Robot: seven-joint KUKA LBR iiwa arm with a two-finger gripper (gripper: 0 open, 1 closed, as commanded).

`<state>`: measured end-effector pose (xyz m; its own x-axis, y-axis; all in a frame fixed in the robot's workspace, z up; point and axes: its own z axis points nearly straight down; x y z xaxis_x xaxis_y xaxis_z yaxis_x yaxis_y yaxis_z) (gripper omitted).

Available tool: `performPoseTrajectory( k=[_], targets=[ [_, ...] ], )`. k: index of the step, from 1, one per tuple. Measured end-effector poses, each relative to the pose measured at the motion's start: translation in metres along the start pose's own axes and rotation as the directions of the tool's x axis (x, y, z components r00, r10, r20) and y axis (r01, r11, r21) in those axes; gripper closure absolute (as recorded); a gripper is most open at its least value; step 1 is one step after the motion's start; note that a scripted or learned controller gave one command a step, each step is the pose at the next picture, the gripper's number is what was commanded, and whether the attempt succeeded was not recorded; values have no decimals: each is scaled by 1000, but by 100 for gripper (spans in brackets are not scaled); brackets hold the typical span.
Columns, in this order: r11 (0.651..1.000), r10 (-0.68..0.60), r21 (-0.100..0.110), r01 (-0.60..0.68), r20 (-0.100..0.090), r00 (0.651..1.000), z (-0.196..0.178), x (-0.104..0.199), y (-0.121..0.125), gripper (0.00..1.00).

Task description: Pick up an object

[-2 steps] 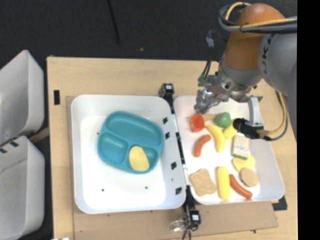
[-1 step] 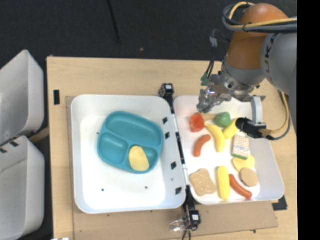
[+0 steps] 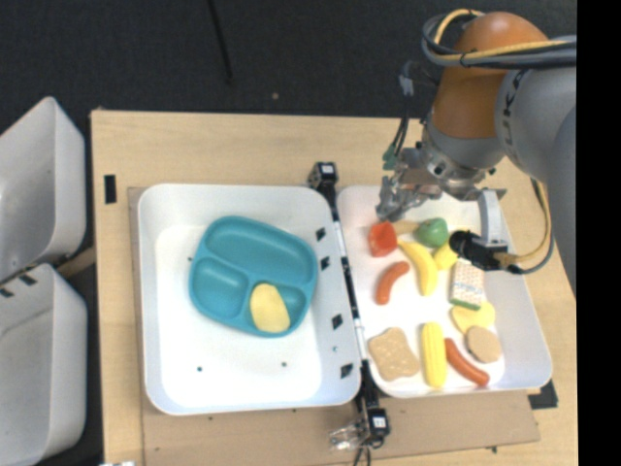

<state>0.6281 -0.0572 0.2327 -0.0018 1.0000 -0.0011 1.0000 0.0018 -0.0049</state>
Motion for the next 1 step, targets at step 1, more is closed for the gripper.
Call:
performPoseTrajectory(
  k=[1],
  targets=[
    [1000, 2, 1, -2, 0, 1000, 4, -2, -6, 100]
  ],
)
